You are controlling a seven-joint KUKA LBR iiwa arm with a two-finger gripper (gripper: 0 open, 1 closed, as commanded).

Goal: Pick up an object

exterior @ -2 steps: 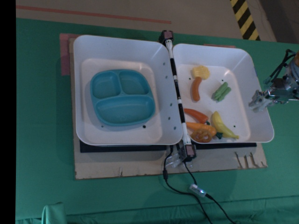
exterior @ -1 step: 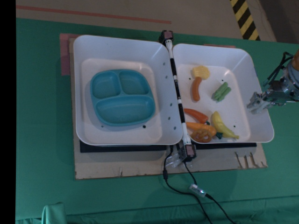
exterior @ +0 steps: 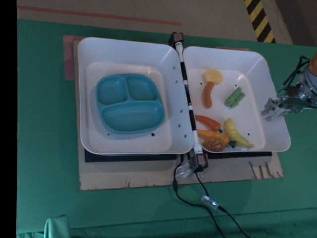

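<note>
While the worktop (exterior: 44, 133) is covered in green cloth, two white bins are carried on cardboard (exterior: 124, 177). Toy food (exterior: 218, 133) is gathered in the right bin (exterior: 257, 68); a teal plate (exterior: 130, 103) is set in the left bin (exterior: 99, 51). The gripper (exterior: 273, 109), its opening unclear, is seen over the right bin's right rim. Hazard tape (exterior: 257, 9) is laid on the floor beyond.

You can see the robot's claw (exterior: 273, 109) by the right edge of the surface. It is shiny grey metal with small blocky parts. Thin dark cables loop above it. A bit of orange shows higher up.
</note>
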